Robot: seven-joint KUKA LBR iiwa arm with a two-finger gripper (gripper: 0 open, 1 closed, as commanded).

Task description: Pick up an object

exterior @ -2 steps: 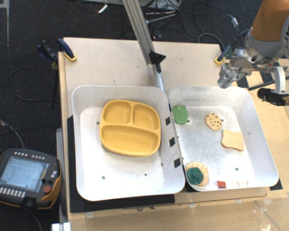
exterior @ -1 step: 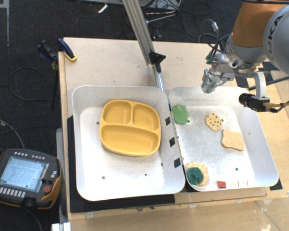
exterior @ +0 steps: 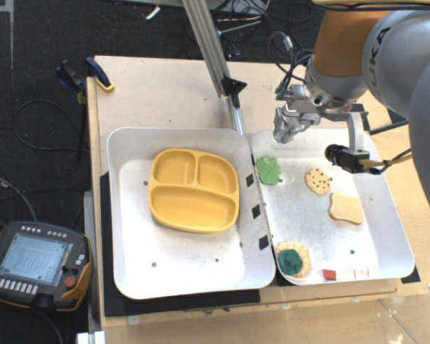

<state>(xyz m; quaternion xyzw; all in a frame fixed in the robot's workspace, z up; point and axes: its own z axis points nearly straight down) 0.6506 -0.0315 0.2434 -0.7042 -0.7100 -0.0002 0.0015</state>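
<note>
My gripper [exterior: 284,133] hangs over the far left corner of the right bin [exterior: 387,221], above the bin floor. A green leafy piece [exterior: 268,170] lies just below and left of it, by the divider. A round spotted cookie [exterior: 318,181] sits to the right of the green piece. A tan toast-like slice [exterior: 346,208] rests further right and nearer. A green and tan round item [exterior: 292,259] lies at the near left corner of the right bin. Nothing shows between the fingers.
A yellow divided plate [exterior: 195,190] lies in the left bin [exterior: 129,264]. A slanted metal pole [exterior: 208,41] rises behind the bins. A small red tag [exterior: 330,273] lies at the right bin's near edge. A teach pendant [exterior: 36,264] sits off the bench at lower left.
</note>
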